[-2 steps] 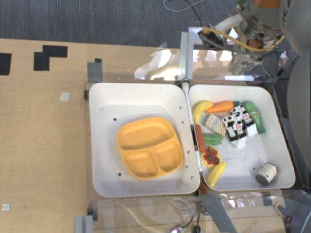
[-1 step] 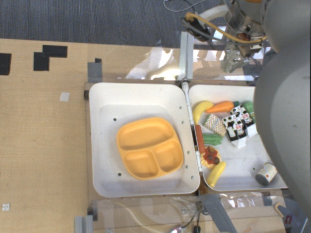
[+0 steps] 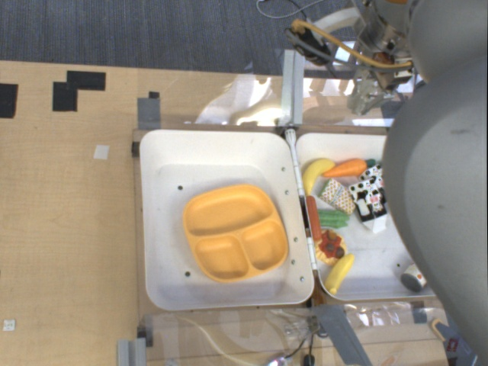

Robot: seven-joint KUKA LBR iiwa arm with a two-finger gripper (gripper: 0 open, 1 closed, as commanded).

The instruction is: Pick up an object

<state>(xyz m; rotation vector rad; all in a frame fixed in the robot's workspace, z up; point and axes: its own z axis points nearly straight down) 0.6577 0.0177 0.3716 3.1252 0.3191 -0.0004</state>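
Note:
The right bin [image 3: 375, 259] holds a pile of toy food: a yellow banana [image 3: 316, 173], an orange carrot [image 3: 345, 167], a patterned cube [image 3: 335, 194], a black-and-white block [image 3: 370, 194], a green piece [image 3: 332, 219], a red piece [image 3: 330, 244] and a second yellow piece [image 3: 340, 272]. My gripper [image 3: 372, 91] hangs high over the far rim of that bin, apart from all of them. Nothing shows in its grasp. The grey arm covers the bin's right side.
An orange divided plate [image 3: 235, 231] lies in the left bin [image 3: 163, 204]. A thin red-brown stick [image 3: 311, 215] lies along the wall between the bins. A small grey object [image 3: 412, 279] sits at the right bin's near right. Cables loop behind the gripper.

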